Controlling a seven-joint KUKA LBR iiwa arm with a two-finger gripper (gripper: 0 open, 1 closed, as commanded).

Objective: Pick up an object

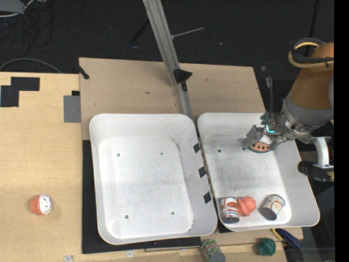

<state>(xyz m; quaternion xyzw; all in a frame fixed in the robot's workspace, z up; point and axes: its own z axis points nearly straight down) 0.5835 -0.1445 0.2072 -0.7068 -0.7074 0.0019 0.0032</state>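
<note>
My gripper (pixel 263 140) hangs low over the upper right part of the right bin (pixel 240 168). It is open, its fingers spread on either side of a small red-orange piece (pixel 263 147) that lies on the bin floor just beneath it. Along the front edge of the same bin lie a red-and-white can (pixel 229 209), a pink-orange lump (pixel 247 205) touching it, and a tipped can with a pale lid (pixel 272 206).
The left bin (pixel 144 173) stands beside the right one. An orange-and-white ball (pixel 41 204) rests on the wooden bench at far left. A can (pixel 210 250) and a green object (pixel 266 246) lie in front of the bins. A metal rail (pixel 166 42) slants behind.
</note>
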